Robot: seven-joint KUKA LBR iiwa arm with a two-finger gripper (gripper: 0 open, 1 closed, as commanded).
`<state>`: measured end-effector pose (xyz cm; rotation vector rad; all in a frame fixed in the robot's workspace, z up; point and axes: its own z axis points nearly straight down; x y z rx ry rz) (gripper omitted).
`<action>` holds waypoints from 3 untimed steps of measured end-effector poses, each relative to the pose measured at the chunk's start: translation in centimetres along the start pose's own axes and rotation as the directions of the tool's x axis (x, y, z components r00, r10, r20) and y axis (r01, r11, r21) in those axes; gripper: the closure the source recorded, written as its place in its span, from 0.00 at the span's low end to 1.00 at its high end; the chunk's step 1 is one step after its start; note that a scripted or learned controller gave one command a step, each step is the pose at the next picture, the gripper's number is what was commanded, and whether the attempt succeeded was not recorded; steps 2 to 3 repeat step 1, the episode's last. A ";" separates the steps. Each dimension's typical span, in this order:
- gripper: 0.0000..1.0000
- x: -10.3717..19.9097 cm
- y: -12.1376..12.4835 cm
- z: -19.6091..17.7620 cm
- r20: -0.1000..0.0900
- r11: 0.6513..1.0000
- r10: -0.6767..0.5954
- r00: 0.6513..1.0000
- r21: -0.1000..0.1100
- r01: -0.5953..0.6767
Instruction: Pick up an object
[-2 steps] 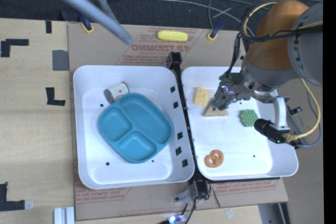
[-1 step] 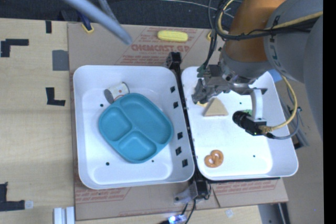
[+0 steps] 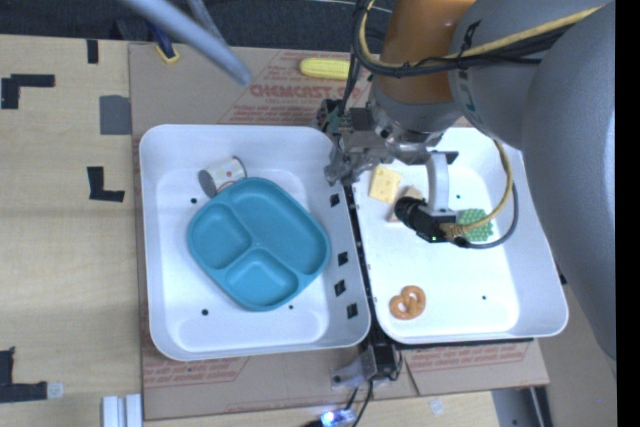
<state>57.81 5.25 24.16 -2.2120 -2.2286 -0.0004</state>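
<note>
Where the shallow white left bin (image 3: 160, 215) meets the shallow white right bin (image 3: 520, 315) at their far end, the two-finger gripper (image 3: 347, 153) is seen over the shared rims; whether it is parted or closed cannot be told. A pale yellow wedge-shaped block (image 3: 384, 183) is seen just beside it in the right bin, well apart from a brown pretzel (image 3: 407, 302) and near a small green dotted piece (image 3: 480, 227). A blue divided plastic plate (image 3: 258, 240) and a small white-and-grey cup (image 3: 222, 175) on its side are seen in the left bin.
</note>
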 end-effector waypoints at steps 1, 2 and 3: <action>1.00 4.9 1.9 2.5 0.002 1.000 0.002 1.000 0.002 -0.002; 1.00 4.9 1.9 2.5 0.002 1.000 0.002 1.000 0.002 -0.002; 1.00 4.9 1.9 2.5 0.002 1.000 0.002 1.000 0.002 -0.002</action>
